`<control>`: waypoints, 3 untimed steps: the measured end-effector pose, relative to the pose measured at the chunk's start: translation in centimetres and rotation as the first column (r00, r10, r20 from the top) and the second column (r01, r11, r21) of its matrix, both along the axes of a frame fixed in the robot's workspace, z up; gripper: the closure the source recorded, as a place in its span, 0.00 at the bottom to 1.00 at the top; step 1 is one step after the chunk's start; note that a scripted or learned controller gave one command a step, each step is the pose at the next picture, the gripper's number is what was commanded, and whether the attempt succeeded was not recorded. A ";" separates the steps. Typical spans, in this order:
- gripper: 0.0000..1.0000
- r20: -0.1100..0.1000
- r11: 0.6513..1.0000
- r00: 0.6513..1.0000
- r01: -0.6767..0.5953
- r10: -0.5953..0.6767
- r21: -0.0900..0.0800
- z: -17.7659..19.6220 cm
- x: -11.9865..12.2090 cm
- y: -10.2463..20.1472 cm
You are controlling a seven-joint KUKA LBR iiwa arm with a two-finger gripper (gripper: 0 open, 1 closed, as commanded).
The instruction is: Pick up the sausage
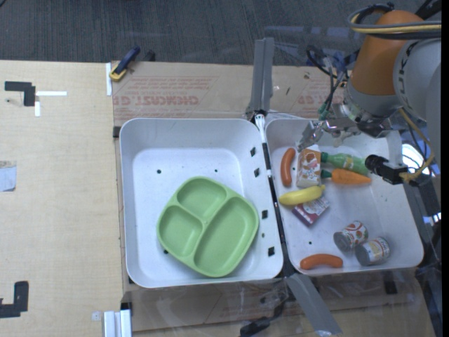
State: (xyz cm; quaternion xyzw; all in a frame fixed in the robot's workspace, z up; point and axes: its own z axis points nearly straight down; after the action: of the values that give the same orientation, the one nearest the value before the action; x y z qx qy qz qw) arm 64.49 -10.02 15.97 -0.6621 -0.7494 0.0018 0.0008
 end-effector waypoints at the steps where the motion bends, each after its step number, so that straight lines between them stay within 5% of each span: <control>1: 0.00 0.015 0.988 0.988 -0.153 0.153 0.001 -6.3 0.0 0.5; 2: 0.00 0.004 0.972 0.972 -0.234 0.234 0.002 -4.9 -3.3 -8.5; 3: 0.00 0.014 0.987 0.987 -0.161 0.161 0.008 -6.5 -4.4 -8.1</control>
State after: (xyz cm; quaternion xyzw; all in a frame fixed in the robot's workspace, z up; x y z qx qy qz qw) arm 60.12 -18.08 9.51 -0.5996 -0.8003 -0.0060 -0.0010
